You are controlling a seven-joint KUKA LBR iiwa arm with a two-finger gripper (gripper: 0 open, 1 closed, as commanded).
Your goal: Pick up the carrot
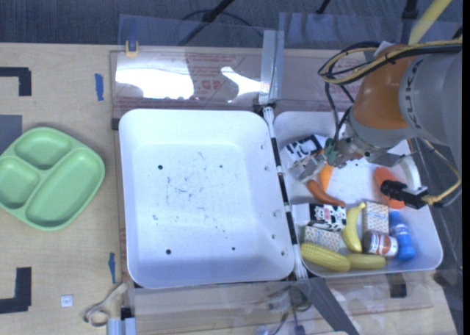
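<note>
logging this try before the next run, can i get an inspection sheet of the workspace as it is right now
surface: wooden bench bearing a left white bin and a right white bin
job's things: carrot lying in the right bin, just below the gripper
clutter: banana, corn cob, blue bottle and small packets in the right bin
grippers: gripper low over the right bin, at the carrot's upper end
cables: yellow and black cables looping over the arm
surroundings: green divided plate on the bench left of the bins
</note>
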